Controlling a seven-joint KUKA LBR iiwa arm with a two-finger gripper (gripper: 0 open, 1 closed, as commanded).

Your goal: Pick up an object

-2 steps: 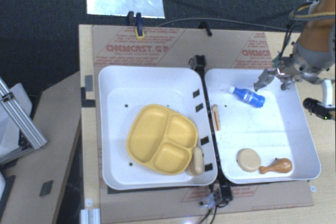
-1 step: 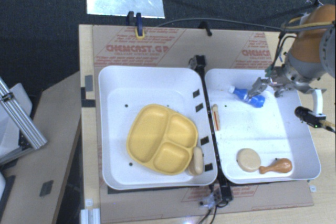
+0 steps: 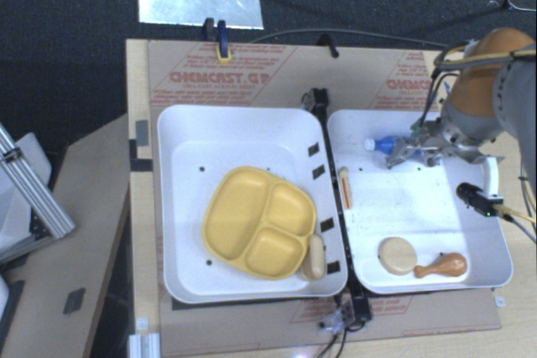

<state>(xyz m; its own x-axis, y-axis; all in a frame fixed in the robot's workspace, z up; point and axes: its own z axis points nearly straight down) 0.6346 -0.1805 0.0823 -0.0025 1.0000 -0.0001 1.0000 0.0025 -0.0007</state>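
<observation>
Camera view has the gripper (image 3: 401, 153) sitting low over the back part of the right bin (image 3: 470, 277), coming in from the right with the grey arm (image 3: 503, 96) and its orange band up near the bench edge. Honestly can't tell how far apart its fingers are, the metal bits blur together there. A small blue and white bottle (image 3: 382, 145) lies right at the tip, touching or nearly so, but whether it's actually gripped is anyone's guess.

Further toward the front of that same bin there's a pale round disc (image 3: 397, 255), and just beside it on the right an orange-brown drumstick-looking toy (image 3: 441, 267). A thin orange stick (image 3: 345, 187) lies along the bin's left wall, well away from the gripper.

Over in the left bin (image 3: 189, 205) a yellow divided plate (image 3: 259, 221) takes up the middle, tilted a bit, with a beige rounded piece (image 3: 315, 256) touching its front right edge.
</observation>
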